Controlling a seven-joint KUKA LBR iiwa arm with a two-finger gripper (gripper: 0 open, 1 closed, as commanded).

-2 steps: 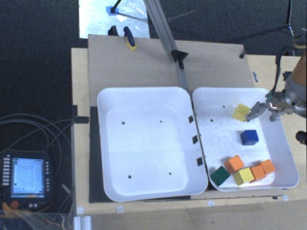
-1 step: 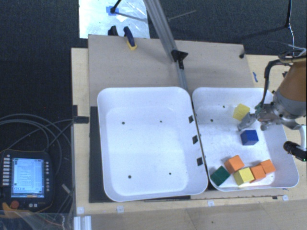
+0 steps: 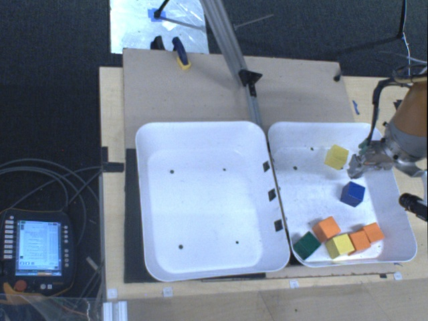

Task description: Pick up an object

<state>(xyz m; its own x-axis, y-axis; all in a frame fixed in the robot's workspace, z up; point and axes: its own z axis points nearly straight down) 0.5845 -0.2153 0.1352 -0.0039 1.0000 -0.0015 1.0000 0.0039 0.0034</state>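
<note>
A: What are the two bins point(image 3: 207, 199) made of?

B: Smooth white plastic by the look, with a faint sheen. The tabletop point(image 3: 294, 85) under them reads as matt brown board, like cardboard or fibreboard.

A: And the cubes?

B: Matt, flat colour, as on the blue cube point(image 3: 352, 193); wood or foam, I cannot tell.

A: The gripper point(image 3: 361, 162)?

B: Dull grey metal. The floor point(image 3: 53, 65) looks like dark, rough carpet.

A pale yellow cube point(image 3: 336, 157) sits far in the right bin, a blue cube point(image 3: 352, 194) nearer. Along the near rim cluster a green cube point(image 3: 306, 245), what look like three orange cubes point(image 3: 327, 228), and a yellow one point(image 3: 340, 245).
</note>
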